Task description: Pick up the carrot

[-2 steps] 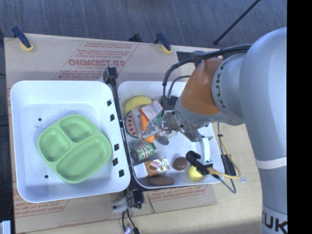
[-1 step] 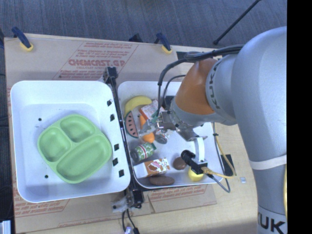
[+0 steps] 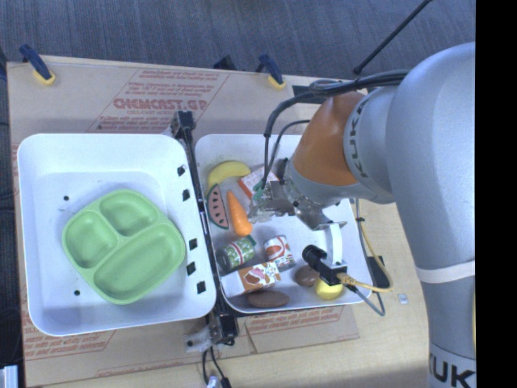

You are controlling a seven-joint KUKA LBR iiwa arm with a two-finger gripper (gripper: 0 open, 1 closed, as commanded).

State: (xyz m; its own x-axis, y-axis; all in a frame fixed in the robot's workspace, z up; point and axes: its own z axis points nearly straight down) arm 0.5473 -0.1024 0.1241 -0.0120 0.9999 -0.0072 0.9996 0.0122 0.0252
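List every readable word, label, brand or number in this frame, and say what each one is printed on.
"CHEMCAST GP": red print on the brown board under the bins.
"KU": black letters on the arm, cut off at the frame edge.
Smaller red lines on the board: too blurred to read.
Labels on the can and the small carton: too small to read.

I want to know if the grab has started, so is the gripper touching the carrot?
Cannot tell. In the camera view the gripper sits right beside the carrot at its right edge, but the slanted angle shows neither plain contact nor a clear gap.
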